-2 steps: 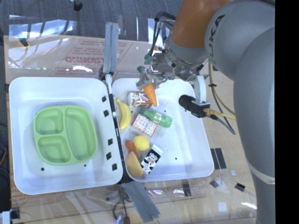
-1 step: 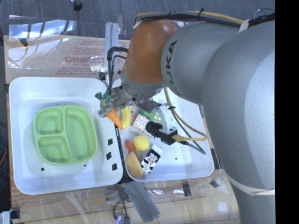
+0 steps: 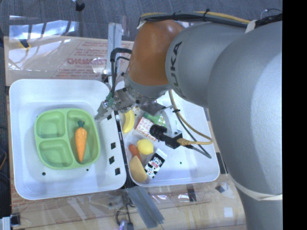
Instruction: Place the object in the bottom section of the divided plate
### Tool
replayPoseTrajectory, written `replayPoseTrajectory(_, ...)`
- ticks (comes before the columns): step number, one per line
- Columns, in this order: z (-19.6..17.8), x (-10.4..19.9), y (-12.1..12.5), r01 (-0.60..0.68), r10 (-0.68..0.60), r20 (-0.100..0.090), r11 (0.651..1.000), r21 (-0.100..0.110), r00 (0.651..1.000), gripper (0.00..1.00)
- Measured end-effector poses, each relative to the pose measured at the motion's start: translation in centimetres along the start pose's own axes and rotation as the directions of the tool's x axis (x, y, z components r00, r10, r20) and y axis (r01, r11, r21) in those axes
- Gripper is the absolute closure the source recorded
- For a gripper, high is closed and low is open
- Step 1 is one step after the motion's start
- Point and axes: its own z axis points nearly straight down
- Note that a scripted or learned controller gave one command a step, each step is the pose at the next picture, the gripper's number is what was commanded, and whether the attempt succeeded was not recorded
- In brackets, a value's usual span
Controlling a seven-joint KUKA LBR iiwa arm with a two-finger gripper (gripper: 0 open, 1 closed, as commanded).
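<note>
Camera view: my tool (image 3: 106,107) hangs over the seam between the two bins, just right of the divided plate (image 3: 45,128). I cannot tell its state; the wrist hides it. The carrot (image 3: 80,139) lies lengthwise in the plate's long right compartment, leaf end away from the camera. Which compartment counts as "bottom" I cannot settle from here.

Handling, my judgement: a toy carrot, probably light, rigid and smooth plastic, so likely to slip. Best grip is across the thick upper body, below the leaves; the taper near the tip would squeeze out.
</note>
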Motion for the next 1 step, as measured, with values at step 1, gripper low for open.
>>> replayPoseTrajectory(1,-1.7,2.49,0.38,-0.098,0.098,0.001,0.995,-0.003,0.995,0.0)
